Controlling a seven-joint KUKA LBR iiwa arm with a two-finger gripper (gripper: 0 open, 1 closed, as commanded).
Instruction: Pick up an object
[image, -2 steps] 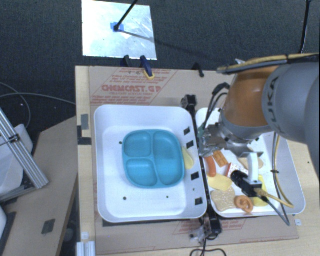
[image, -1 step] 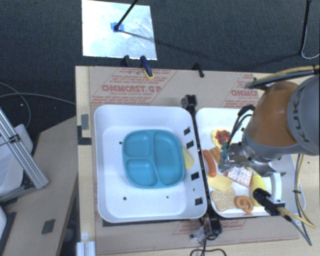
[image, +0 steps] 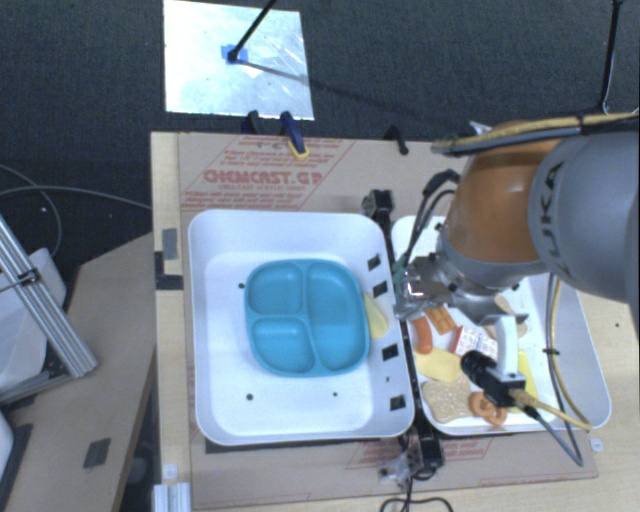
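The arm (image: 540, 215) hangs low over the right bin (image: 590, 400) to reach its toy food (image: 440, 365); whether it grasps anything, I cannot tell.

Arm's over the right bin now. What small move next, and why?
Probably lower slowly toward the orange piece. The gripper sits at the right bin's left edge, just above that piece, and I see nothing held. The bin wall and the neighbouring pieces are close, so keep the descent straight and short.
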